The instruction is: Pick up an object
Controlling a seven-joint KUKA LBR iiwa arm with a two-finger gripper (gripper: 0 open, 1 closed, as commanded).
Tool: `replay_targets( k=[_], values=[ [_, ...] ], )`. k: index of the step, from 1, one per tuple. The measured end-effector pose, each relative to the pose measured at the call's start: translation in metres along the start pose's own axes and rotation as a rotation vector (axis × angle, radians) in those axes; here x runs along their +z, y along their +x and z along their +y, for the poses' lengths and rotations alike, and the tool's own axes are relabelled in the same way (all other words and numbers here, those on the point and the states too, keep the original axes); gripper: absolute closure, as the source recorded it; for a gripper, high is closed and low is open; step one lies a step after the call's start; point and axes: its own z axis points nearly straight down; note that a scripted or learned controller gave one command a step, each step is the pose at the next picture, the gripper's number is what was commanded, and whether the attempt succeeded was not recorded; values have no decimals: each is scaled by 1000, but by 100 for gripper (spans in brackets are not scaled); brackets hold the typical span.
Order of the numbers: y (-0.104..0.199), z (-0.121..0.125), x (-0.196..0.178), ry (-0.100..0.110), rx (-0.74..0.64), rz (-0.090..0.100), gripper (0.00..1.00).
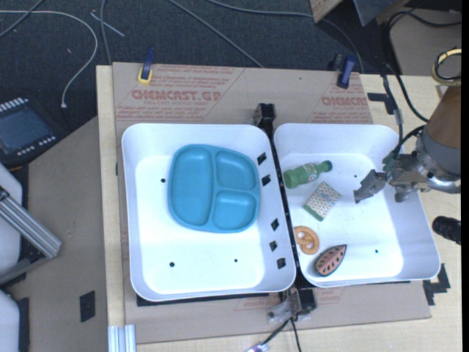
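At the left of the frame, the left bin [146,218] is a shallow white tray with rounded corners and a smooth, matte floor dotted with a few small black marks. In its upper middle lies a blue plate [214,188], a smooth plastic dish with rounded corners, split into three compartments: one tall on its left, two smaller stacked on its right.

The right bin [388,259], the same white moulded shape, touches the left one along a dark seam with black clips. Near its upper left lies a green bottle [307,172], small and glossy, on its side with its neck pointing toward the upper right. Just below it rests a small square packet [321,200], pale with a fine green speckled pattern, turned like a diamond. Lower, close to the seam, lies a pretzel [305,238], a tan looped ring. Just right of and below it lies an oval, leaf-shaped object [330,259], brown with a reddish ribbed surface.

At the right of the frame, the gripper [368,187] hangs over the right bin's floor, dark metal fingers pointing left; whether they are apart or together cannot be told. Nothing is seen between them, well apart from the packet.
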Motion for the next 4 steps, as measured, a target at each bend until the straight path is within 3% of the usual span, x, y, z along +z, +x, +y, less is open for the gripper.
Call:
replay_targets(
  k=[1, 3, 4],
  values=[
    [0, 3, -6, -12, -3, -3, 0],
    [5, -1, 100, -6, -3, -1, 0],
    [6, -1, 121, -9, -3, -1, 0]
  ],
)
